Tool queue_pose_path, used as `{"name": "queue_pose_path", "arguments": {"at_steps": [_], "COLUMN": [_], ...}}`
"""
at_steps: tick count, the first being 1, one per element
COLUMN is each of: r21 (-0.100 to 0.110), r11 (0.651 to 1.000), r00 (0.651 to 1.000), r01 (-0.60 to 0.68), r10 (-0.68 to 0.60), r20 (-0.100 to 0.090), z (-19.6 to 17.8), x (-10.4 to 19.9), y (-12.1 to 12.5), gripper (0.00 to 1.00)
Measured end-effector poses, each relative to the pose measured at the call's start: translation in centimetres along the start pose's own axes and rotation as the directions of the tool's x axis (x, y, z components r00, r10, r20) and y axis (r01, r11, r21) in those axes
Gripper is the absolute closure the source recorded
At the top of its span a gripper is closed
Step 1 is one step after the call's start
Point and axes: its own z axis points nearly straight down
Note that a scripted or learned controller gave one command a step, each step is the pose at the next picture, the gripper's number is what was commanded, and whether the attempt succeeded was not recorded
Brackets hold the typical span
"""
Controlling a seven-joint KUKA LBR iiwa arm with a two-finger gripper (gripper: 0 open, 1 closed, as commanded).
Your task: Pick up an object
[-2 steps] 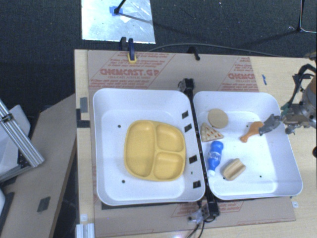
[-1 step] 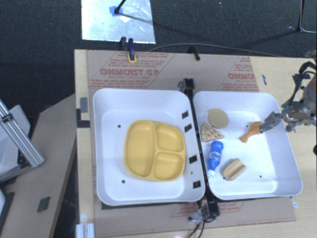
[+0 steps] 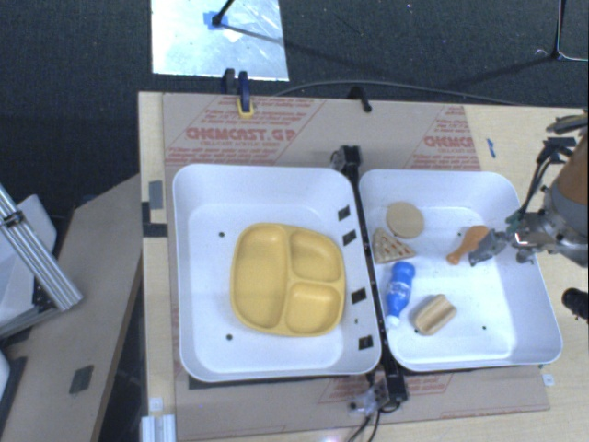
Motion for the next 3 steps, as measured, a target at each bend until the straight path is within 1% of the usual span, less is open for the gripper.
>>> {"name": "queue_pose_path", "arguments": {"at_steps": [1,2,3], "r21": [-0.002,-0.002,-0.006], "r11": [1.0,1.0,1.0], "r00": [1.0,1.0,1.0], "r01": [0.001,0.001,0.002], "r10": [-0.001,-0.001,-0.002], "r20": [0.0,0.0,0.002], "z": [5.4,8.3,7.1], "x": [1.1,1.1,1.1], "y": [0.1,0.1,0.3], "gripper": [0.0,0.0,1.0]}}
